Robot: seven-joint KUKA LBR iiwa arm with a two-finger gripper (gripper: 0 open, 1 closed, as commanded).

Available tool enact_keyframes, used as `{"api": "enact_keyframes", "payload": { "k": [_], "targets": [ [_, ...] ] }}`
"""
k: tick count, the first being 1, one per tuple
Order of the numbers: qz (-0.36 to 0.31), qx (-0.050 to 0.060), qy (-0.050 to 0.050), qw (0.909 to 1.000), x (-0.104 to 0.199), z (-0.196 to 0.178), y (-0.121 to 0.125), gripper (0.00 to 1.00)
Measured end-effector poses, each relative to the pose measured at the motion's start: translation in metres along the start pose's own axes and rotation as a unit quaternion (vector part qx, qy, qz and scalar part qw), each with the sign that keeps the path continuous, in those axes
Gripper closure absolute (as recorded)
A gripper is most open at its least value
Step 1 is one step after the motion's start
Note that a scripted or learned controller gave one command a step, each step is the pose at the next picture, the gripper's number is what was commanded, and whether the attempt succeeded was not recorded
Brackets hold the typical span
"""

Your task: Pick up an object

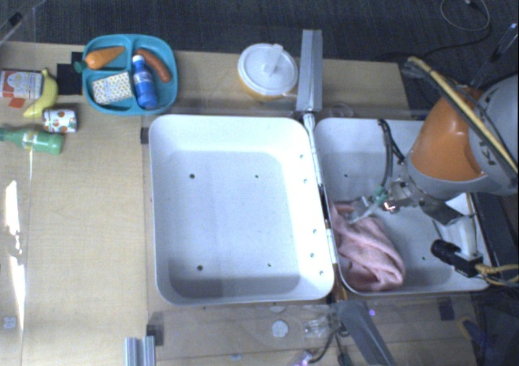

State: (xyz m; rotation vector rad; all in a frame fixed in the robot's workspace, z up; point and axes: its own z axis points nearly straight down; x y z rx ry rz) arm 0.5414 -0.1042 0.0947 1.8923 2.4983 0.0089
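Now the gripper (375,204) sits low in the right bin (357,141), just above the pink cloth (369,251). I cannot tell its state. It should drop straight down and pinch a thick fold.

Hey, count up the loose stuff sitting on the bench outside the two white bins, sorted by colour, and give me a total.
Yellow: 1, the banana
Green: 1, the bottle
Blue: 1, the divided tray
White: 1, the lidded cup
Patterned: 2, the small can and the carton
Total: 6
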Motion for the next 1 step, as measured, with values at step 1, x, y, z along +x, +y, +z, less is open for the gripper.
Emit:
{"api": "enact_keyframes", "payload": {
  "k": [1],
  "targets": [
    [-0.001,-0.002,0.000,1.0000,0.0012,-0.0110,0.0025,1.00]
  ]
}}
